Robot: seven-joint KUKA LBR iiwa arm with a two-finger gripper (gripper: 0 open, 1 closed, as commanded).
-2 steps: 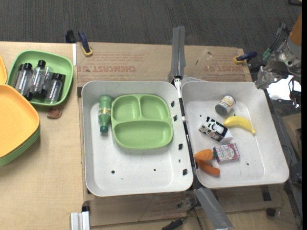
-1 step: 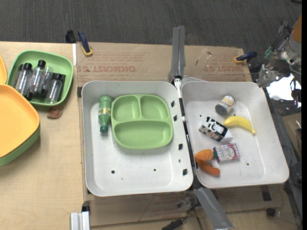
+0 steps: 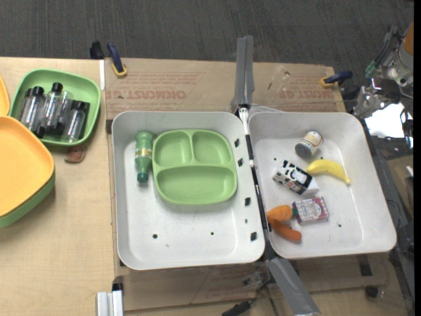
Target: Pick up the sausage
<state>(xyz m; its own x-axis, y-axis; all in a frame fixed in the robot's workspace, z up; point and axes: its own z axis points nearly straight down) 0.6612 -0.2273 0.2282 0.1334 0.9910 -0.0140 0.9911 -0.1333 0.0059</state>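
The sausage is a short reddish-brown piece lying near the front left corner of the right bin. It lies right against an orange carrot just behind it. My gripper shows as grey metal parts at the far right, outside the right bin's back right corner. It is well away from the sausage and nothing is seen in it.
The right bin also holds a pink box, a black-and-white carton, a banana and a small can. The left bin holds a green divided plate and a green bottle. Left of the bins are a green tray of bottles and yellow plates.
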